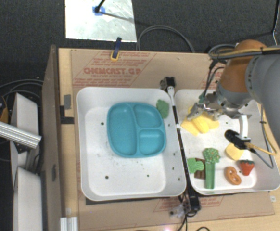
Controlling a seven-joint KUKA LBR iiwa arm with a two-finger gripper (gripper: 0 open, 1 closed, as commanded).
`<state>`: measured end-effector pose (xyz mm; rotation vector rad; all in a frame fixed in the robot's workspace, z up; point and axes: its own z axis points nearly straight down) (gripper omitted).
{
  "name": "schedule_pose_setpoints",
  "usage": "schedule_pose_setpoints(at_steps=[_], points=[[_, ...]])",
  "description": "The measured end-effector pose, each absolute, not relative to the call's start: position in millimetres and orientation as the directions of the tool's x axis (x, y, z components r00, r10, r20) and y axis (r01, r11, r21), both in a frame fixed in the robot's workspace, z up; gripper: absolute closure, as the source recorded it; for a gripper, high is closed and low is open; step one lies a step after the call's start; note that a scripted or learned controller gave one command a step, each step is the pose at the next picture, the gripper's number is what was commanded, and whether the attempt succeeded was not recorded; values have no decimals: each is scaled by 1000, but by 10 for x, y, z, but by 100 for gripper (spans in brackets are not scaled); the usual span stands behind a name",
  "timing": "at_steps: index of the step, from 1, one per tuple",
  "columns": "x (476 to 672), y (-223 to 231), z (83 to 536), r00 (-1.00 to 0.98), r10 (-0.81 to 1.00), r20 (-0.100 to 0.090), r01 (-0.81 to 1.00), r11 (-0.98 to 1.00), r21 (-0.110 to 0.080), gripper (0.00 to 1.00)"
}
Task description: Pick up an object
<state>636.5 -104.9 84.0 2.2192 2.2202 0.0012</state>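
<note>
Left bin (89, 143): blue divided tray (136, 129), green piece (162, 108) at its right edge. Right bin (270, 177): yellow corn (201, 125), ridged and pale, lies near the upper left corner. Claw (205, 108) sits directly above the corn; opening and contact cannot be told. Broccoli (210, 166) nearer the front.
</note>
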Motion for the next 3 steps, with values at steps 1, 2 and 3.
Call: schedule_pose_setpoints(at_steps=[1,2,3], points=[[6369,-1150,1030,-1,1000,0,1000,1,3,0],[6416,-917,995,-6,1000,0,1000,6,3,0],[6424,-925,1108,-6,1000,0,1000,6,6,100]])
